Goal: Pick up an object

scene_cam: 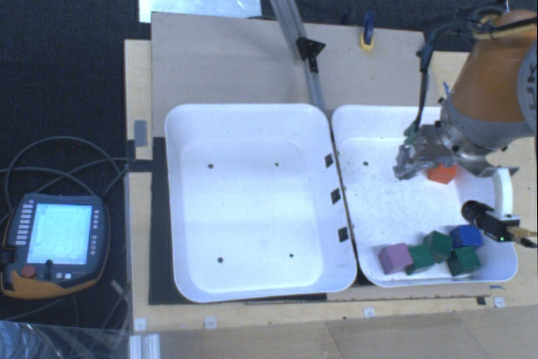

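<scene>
The gripper (409,165) is seen low in the right bin (370,149), just beside an orange block (441,174). Whether anything is held cannot be told. For a good pick, the block should be squeezed in the middle and lifted slowly.
</scene>
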`<control>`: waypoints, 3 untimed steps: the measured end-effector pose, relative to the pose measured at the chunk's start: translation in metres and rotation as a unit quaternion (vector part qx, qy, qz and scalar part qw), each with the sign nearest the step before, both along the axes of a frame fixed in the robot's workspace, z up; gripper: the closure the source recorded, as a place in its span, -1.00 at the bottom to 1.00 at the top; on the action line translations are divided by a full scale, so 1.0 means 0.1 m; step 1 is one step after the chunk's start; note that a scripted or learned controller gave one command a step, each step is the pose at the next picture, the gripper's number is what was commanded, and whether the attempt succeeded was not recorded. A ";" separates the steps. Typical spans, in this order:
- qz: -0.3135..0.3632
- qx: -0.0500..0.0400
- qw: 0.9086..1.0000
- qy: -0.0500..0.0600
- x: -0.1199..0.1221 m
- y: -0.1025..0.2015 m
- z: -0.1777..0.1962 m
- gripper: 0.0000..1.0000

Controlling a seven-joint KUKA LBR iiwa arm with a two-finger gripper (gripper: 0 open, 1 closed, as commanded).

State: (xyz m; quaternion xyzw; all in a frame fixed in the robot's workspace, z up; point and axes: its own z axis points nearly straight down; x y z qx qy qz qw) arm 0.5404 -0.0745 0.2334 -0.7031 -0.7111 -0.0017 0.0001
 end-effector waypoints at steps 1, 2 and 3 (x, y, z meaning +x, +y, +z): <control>0.000 0.000 1.000 -0.001 0.22 0.52 0.05 1.00; 0.000 0.000 1.000 0.000 0.38 1.04 -0.05 1.00; 0.000 0.000 1.000 0.000 0.47 1.69 -0.03 1.00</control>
